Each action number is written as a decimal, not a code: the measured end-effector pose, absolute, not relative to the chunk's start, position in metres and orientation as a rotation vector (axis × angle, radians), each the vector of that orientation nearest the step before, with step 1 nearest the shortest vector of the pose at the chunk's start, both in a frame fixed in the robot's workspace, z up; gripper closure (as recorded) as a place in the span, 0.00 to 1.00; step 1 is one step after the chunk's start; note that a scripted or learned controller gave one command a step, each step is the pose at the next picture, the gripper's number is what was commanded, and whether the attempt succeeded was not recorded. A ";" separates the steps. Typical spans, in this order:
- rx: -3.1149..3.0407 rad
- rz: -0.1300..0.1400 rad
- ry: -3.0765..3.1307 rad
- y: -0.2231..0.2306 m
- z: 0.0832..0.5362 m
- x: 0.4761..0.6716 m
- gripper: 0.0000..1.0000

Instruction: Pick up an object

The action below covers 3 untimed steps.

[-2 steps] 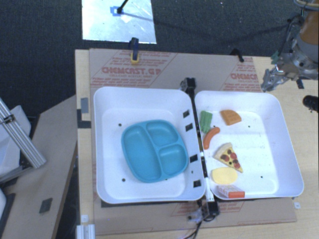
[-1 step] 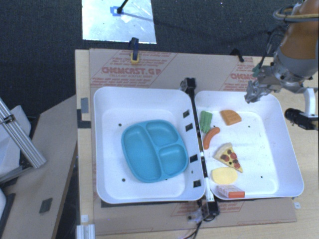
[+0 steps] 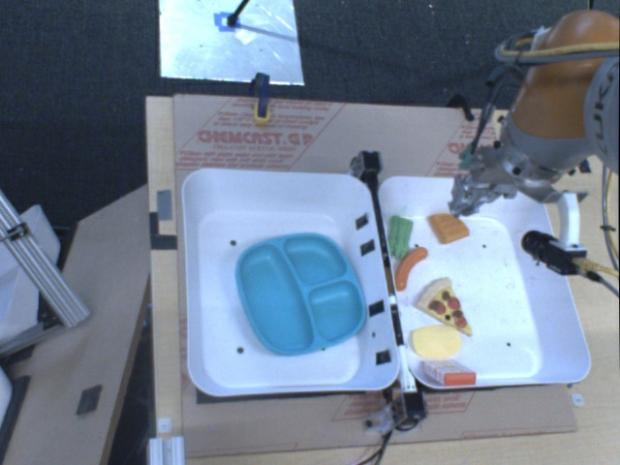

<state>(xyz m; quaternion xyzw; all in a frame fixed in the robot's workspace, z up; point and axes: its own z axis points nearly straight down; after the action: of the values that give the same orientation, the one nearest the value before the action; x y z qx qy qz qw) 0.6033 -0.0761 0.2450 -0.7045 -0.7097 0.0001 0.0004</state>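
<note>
Two bins: two white bins sit side by side on a brown board (image 3: 271, 134). The left bin (image 3: 208, 211) holds a blue plate (image 3: 300, 294) with three parts. The right bin (image 3: 542, 327) holds toy food.
Gripper: the gripper (image 3: 467, 201) hangs over the back of the right bin, just above and beside the orange toy bread (image 3: 449, 228).
Fingers: too small and dark to tell if they are wide or closed. Nothing can be seen between them.
Toy food: a green piece (image 3: 400, 234) and an orange-red sausage (image 3: 411, 265) lie near the wall between the bins. A pizza slice (image 3: 446, 304) lies in the middle. A yellow round piece (image 3: 437, 342) and a small red and white box (image 3: 447, 374) lie at the front.
Arm: grey and orange, coming in from the right.
Room: dark carpet (image 3: 77, 66) with a shiny square sheet (image 3: 228, 27) on it, behind the board.
</note>
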 end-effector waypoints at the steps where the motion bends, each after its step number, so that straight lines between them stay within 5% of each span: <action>1: -2.210 -0.001 -2.230 -0.026 0.240 0.569 1.00; 3: -2.211 0.000 -2.229 0.061 0.229 0.531 1.00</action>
<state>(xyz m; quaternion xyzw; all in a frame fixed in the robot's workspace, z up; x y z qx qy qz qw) 0.5311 0.0613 0.2290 -0.7041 -0.7101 -0.0001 0.0012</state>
